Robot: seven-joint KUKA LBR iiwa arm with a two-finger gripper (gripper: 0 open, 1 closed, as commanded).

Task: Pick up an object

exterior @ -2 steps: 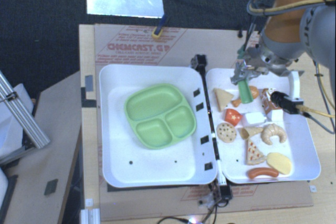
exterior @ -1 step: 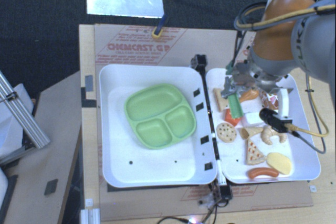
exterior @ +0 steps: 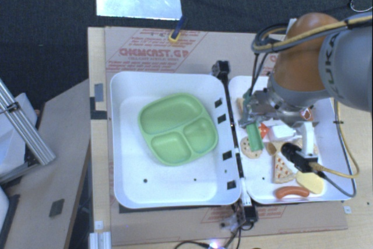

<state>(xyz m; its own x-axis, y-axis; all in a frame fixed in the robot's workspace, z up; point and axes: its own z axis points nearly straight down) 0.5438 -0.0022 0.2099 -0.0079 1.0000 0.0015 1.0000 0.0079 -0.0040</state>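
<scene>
The arm (exterior: 317, 64) reaches over the right bin (exterior: 338, 151), its tool (exterior: 252, 119) down among toy foods: a green pickle (exterior: 253, 137), cookie (exterior: 251, 151), pizza slice (exterior: 281, 168) and sausage (exterior: 292, 192). A green divided plate (exterior: 176, 128) lies in the left bin (exterior: 125, 175).

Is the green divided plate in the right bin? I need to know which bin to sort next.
No, the green plate lies in the left bin, while the right bin holds the toy food.
</scene>
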